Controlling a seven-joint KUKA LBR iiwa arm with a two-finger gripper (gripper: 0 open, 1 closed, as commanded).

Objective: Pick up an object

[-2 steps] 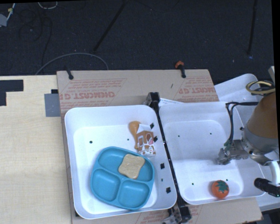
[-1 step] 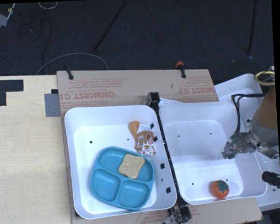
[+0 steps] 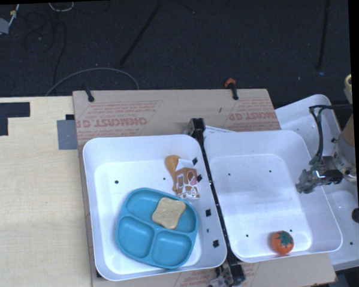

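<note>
Over the right bin's (image 3: pixel 260 143) far right rim, the tool (image 3: pixel 307 181) is sitting at the wall, and it is too small and blurred here for me to tell whether it is spread or closed; nothing is showing in it.

Nearest candidate: the small orange-red tomato-like ball (image 3: pixel 282 242), lying on the bin floor near the front wall, below and slightly left of the tool, well apart from it.

Risks, as I'm judging them:
- Ball is round, so it is likely rolling away if one side touches first or the descent is off-centre.
- It is sitting near the front wall, so that wall could be fouling the approach.
- Tool is hanging right at the rim; a straight drop from there is probably clipping the bin wall, not reaching anything.

Further left of the tool, across the black divider (image 3: pixel 209 192), the left bin (image 3: pixel 100 174) is holding a blue sectioned plate (image 3: pixel 145 237) with a toast slice (image 3: pixel 169 213) on it, plus a brown-and-white packet (image 3: pixel 186 183) and a small tan piece (image 3: pixel 173 163) just beyond the plate. That cluster is tight, so grasps there are risking neighbour contact.

Nothing is blocking the path between tool and ball.
</note>
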